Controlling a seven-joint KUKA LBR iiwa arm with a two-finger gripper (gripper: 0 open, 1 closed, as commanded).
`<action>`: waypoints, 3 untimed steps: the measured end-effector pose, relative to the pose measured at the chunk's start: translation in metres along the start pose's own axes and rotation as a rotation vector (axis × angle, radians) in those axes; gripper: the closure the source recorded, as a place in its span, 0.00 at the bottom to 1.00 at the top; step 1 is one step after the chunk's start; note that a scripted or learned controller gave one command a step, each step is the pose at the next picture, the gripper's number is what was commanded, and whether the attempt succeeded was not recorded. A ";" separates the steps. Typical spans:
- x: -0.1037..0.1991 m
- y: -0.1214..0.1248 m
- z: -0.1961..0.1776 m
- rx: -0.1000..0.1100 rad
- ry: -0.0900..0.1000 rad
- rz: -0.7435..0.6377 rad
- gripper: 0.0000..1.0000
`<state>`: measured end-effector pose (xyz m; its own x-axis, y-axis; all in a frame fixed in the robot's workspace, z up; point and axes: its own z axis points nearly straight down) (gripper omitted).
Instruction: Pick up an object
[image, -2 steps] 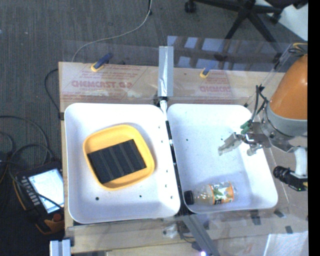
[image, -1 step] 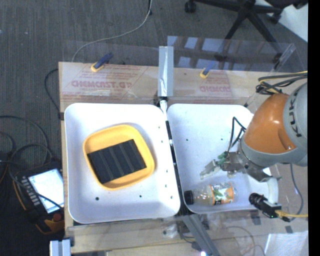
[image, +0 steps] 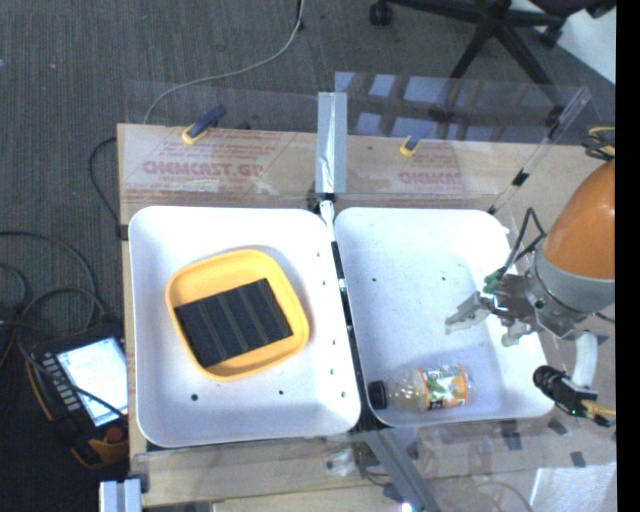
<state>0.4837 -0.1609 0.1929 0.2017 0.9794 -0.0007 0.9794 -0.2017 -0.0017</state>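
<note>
A small clear plastic bottle (image: 425, 388) with an orange label and a black cap lies on its side near the front edge of the right bin (image: 410, 270). In the left bin (image: 160, 250) rests a yellow tray (image: 190, 285) that carries a black ridged pad (image: 238, 320). My gripper (image: 488, 325) hangs over the right side of the right bin, above and to the right of the bottle and apart from it. Its fingers (image: 462, 316) are spread open with nothing between them.
A grey upright post (image: 330, 150) stands at the back where the two bins meet. Clear panels with blue and yellow clamps (image: 203, 123) line the bench's back. Cables and a tablet (image: 85, 375) lie on the floor at the left.
</note>
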 end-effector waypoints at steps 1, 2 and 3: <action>0.005 0.003 0.100 -0.014 0.000 -0.195 0.00; -0.028 0.045 0.078 -0.002 0.000 0.031 0.00; -0.002 0.008 0.100 -0.023 -0.008 -0.087 0.00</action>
<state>0.4911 -0.1644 0.0925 0.1158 0.9932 -0.0093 0.9931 -0.1156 0.0211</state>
